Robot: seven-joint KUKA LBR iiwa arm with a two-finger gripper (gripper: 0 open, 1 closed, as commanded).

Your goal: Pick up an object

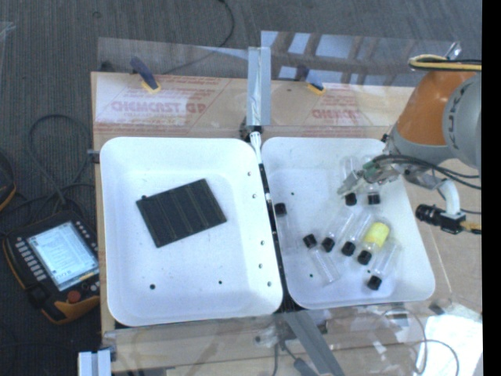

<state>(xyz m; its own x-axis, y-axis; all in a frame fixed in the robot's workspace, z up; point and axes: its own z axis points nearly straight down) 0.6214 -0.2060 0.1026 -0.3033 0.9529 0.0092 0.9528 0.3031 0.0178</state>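
Vials [356,245] with black caps lie clustered in the right bin [297,288], within reach; the gripper [362,180] hovers above them, its state impossible to tell. A ridged black mat [182,211] occupies the left bin [125,288].

Both bins are plain white, the left bin [125,171] and the right bin [313,178]. The mat [182,212] is dark grey, ribbed in parallel bands. The vials [344,233] are clear with black caps; one cap [376,234] is yellow. The arm [442,120] is grey with an orange band. The pendant [55,265] is dark with orange edging and a pale screen
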